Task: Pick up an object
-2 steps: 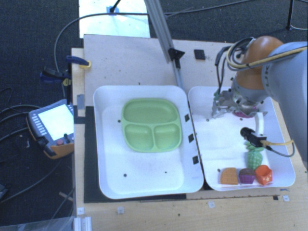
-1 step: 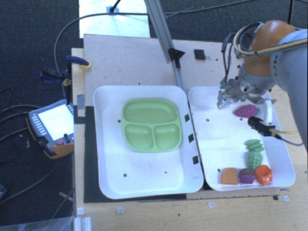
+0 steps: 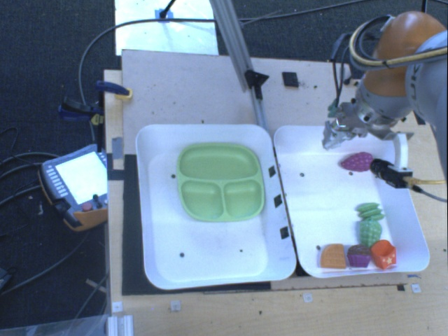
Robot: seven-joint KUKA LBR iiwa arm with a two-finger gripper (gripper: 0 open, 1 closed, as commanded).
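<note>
We see the gripper (image 3: 334,137) hovering over the right bin (image 3: 315,208) near its far edge, just beside the purple grape-like toy (image 3: 356,162), though we cannot tell how its jaws stand.

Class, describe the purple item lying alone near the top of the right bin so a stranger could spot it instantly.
Find the right-hand white bin, the one without the green divided plate. Near its upper right edge, just below the gripper, lies a bumpy magenta grape bunch. It lies alone, unlike the darker purple piece crowded among toys in the bottom corner.
</note>
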